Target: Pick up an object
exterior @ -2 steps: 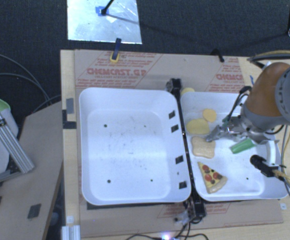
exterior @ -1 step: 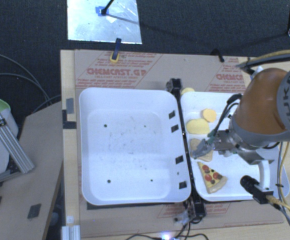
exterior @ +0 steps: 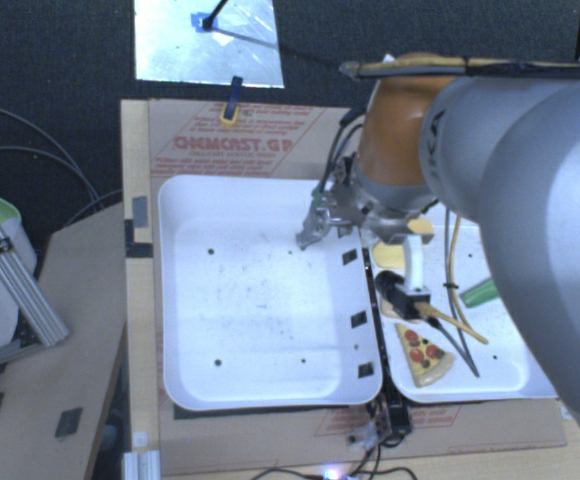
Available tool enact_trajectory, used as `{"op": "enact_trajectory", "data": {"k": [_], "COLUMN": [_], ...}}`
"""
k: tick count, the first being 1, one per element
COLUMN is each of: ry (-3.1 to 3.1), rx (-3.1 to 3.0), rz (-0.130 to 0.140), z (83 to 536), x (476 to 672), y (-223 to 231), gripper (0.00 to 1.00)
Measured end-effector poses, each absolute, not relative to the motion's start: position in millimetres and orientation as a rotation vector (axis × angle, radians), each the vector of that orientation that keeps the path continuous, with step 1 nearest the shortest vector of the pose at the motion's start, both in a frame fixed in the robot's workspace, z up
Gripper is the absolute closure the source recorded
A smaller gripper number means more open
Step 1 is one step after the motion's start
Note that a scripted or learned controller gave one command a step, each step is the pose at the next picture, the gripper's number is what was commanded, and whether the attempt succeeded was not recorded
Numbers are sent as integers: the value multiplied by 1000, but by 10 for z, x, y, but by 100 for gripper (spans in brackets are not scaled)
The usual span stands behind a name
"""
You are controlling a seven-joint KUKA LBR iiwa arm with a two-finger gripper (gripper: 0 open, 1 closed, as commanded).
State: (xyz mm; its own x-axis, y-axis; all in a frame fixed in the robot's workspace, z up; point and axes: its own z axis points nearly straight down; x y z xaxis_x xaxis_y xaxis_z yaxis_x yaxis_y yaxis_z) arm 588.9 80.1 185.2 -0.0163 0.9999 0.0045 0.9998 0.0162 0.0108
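At the frame's lower right, a triangular toy pizza slice (exterior: 427,354) lies in the right white bin (exterior: 505,376), pointing upward. The metal pincer (exterior: 315,226) hangs up-left of it, over the left white bin (exterior: 185,298); whether it is clenched cannot be told.

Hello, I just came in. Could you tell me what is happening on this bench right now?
A grey robot arm with an orange band reaches in from the right, and its metal gripper is over the far right corner of the left white bin. Nothing can be seen between its fingers. The right white bin holds a toy pizza slice, a green stick-shaped piece, a yellow object and some thin dark and tan sticks. No object has been picked up yet.
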Motion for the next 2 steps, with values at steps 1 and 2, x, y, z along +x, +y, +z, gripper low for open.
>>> {"op": "enact_trajectory", "data": {"k": [1, 2], "ry": [2232, 2232], "rx": [2205, 2215], "rz": [15, -3], "z": [2209, 802], "x": [6297, 6673], "y": [1654, 2066], "gripper": [0, 0]}}
